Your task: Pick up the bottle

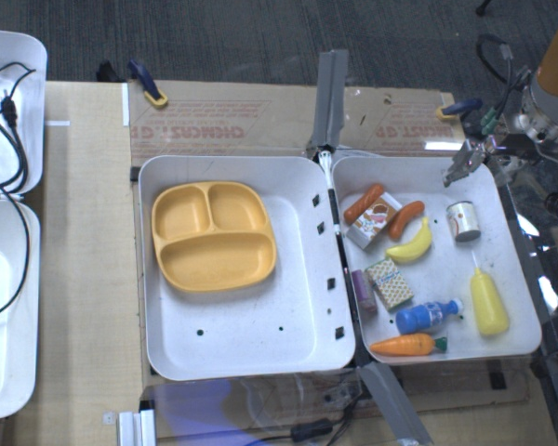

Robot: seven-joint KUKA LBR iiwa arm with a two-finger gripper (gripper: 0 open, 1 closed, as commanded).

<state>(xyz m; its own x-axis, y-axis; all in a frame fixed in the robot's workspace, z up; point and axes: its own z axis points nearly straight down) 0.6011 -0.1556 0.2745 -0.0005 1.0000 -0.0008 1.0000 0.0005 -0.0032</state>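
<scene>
Tool (464, 163) above right bin (521, 277) far corner, fingers spread, gripping nothing. Blue bottle (426, 316) on its side near front, beside carrot (407, 345).

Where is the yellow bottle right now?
The yellow bottle lies in the right bin near its right wall, below the small can and right of the blue bottle.

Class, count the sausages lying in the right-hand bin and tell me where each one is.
2. One sausage lies at the bin's upper left, above the small carton; the other sausage lies right of it, above the banana.
</scene>
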